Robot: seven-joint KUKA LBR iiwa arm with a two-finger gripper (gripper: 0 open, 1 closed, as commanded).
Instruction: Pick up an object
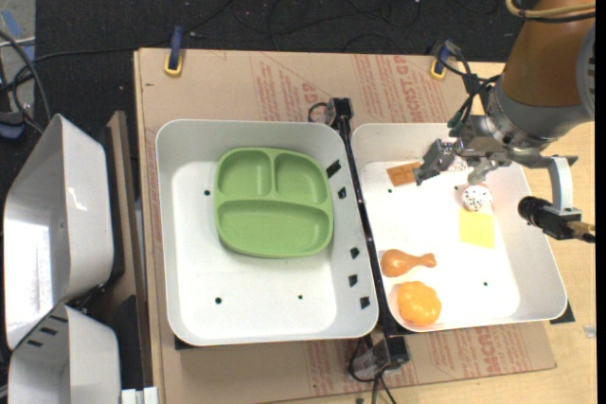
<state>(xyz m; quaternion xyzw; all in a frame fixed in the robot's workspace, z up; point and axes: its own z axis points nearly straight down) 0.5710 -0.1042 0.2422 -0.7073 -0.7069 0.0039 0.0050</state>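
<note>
My gripper (456,167) hangs over the back of the right bin (530,298), its fingers spread apart with nothing between them, so it is open. A small brown cracker-like piece (404,173) lies just left of the left finger. A white speckled ball (475,198) sits just in front of the right finger, with a yellow square (477,228) below it. An orange drumstick (407,261) and a round orange fruit (418,304) lie near the bin's front left corner.
The left bin (189,298) holds a green divided plate (275,202). A black divider (352,203) runs between the two bins. The arm's orange band (549,43) rises at the right. A black fitting (549,218) juts over the right bin's right rim.
</note>
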